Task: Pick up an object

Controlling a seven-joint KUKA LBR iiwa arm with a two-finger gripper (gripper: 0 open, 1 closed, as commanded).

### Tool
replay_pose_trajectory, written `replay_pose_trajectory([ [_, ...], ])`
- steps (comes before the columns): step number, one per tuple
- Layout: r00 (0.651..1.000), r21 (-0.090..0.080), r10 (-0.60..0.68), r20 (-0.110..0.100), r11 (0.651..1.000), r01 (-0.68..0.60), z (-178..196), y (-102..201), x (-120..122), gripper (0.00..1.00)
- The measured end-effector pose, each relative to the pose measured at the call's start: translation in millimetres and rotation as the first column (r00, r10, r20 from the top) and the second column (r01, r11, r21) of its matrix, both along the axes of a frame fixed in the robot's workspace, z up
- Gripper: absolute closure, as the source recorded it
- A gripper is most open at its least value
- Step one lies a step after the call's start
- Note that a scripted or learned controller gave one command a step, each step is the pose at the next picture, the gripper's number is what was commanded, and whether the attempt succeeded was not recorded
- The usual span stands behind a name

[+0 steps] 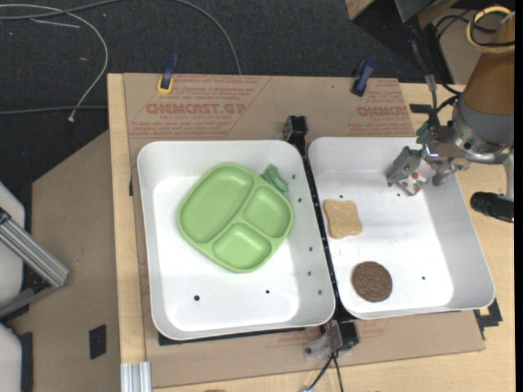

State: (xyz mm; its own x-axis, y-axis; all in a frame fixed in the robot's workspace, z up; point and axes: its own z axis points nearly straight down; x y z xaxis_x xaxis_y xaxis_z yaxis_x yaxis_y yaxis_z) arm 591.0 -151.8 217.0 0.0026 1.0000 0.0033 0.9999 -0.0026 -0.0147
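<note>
In the right bin [458,260] lie a tan slice of toast [341,218] near its left wall and a round brown patty [372,281] toward the front. My gripper [419,172] hovers over the bin's far right part, well behind and to the right of the toast. It stands open, its grey fingers [400,168] spread apart. A small white-and-red bit [412,184] shows just under it, too small to identify. The left bin [163,276] holds a green divided plate [235,216], with a small dark green piece [276,178] at the plate's far right edge.
The two bins sit side by side on a cardboard sheet [221,104] held by blue clips [169,69]. A black clamp [295,126] sits at the back between the bins. Cables and arm parts stand at the far right [490,207].
</note>
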Motion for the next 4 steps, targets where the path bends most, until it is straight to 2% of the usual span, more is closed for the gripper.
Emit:
replay_pose_trajectory([
  [1,1.0,-0.002,0.003,0.014,1.0,-0.003,8,0,3,0.0],
  [4,1.0,-0.001,0.003,0.009,1.0,-0.003,-135,2,14,0.0],
])
